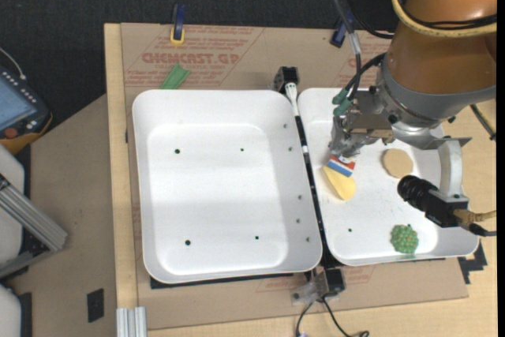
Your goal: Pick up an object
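The grey arm (442, 35) with its orange band reaches in from the right and hangs over the right bin (371, 256). Its gripper (346, 150) points down just above a yellow wedge (342, 185) that bears red, white and blue stripes at its upper end; whether the two touch cannot be told. A tan disc (397, 162) lies near the wedge on its right, and a green bumpy lump (404, 238) sits close to the bin's near right corner. The left bin (213, 193) shows four small dark holes in its floor. Both bins rest on a cardboard sheet (229, 51) with red print, where a green strip (174, 76) lies beside a blue and yellow clamp (178, 26).
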`<move>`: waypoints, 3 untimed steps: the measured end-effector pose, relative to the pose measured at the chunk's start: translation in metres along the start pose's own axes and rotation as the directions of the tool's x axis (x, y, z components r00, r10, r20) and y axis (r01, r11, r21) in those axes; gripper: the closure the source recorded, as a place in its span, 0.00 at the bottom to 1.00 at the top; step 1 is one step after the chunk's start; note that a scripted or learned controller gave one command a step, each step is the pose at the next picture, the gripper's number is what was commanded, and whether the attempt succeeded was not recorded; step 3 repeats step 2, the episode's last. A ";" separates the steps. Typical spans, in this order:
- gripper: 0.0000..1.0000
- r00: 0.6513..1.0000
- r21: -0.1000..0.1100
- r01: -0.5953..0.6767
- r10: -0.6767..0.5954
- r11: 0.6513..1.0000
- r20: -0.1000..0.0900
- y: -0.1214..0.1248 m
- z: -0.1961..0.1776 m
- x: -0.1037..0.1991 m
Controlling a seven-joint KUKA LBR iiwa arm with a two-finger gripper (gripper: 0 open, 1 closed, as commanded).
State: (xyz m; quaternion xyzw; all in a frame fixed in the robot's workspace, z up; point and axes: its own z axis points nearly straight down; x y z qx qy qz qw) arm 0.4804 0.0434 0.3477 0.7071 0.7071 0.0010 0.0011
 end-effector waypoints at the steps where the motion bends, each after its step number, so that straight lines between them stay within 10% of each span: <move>1: 1.00 1.000 0.008 -0.002 0.002 1.000 0.000 -0.002 0.037 -0.013; 3: 1.00 1.000 0.001 0.000 0.000 1.000 0.001 0.025 0.048 -0.010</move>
